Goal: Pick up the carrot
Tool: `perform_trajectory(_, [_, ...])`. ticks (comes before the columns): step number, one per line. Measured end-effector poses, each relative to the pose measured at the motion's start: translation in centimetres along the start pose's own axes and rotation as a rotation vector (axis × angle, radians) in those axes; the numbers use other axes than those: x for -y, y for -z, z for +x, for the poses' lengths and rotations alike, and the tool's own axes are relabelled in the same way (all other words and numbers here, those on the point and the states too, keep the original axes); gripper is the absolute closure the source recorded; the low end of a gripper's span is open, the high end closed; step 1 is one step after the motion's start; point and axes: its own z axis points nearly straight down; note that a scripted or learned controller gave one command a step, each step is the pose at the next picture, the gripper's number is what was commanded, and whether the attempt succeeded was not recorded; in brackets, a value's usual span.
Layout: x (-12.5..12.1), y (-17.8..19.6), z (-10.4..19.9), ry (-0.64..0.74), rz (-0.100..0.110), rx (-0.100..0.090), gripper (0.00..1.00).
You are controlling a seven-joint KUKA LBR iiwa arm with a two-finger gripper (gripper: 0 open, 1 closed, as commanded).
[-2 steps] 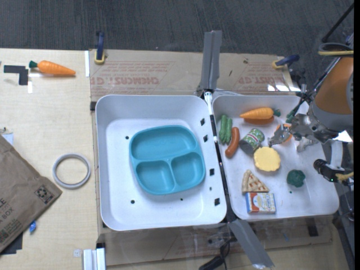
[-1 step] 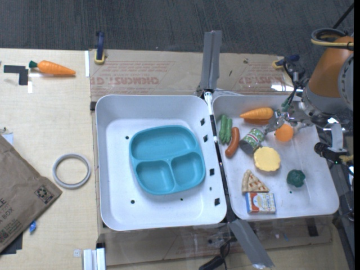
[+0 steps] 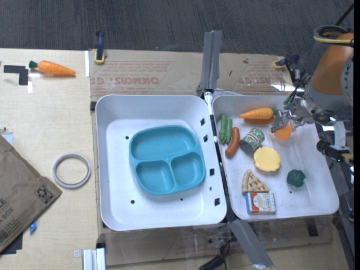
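Observation:
An orange carrot [image 3: 257, 115] with a green stub lies flat at the back of the right bin [image 3: 315, 207], its tip pointing left. My gripper [image 3: 283, 118] hangs just to the right of the carrot's thick end, low over the bin. A small round orange piece [image 3: 283, 132] sits right beneath the gripper, partly covered by it. A second carrot [image 3: 53, 68] lies outside the bins on the bench at the far left.
The right bin also holds a green pod [image 3: 225, 128], a sausage [image 3: 232, 142], a can [image 3: 252, 140], a yellow disc [image 3: 266, 159], a pizza slice [image 3: 253, 181], a small box [image 3: 261, 202] and a dark green lump [image 3: 296, 178]. A blue divided plate [image 3: 167, 159] lies in the left bin [image 3: 112, 167].

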Motion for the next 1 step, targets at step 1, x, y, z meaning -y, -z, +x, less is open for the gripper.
perform_trajectory(1, [0.4, -0.99, 4.85, 0.558, 0.001, -0.005, 1.0])
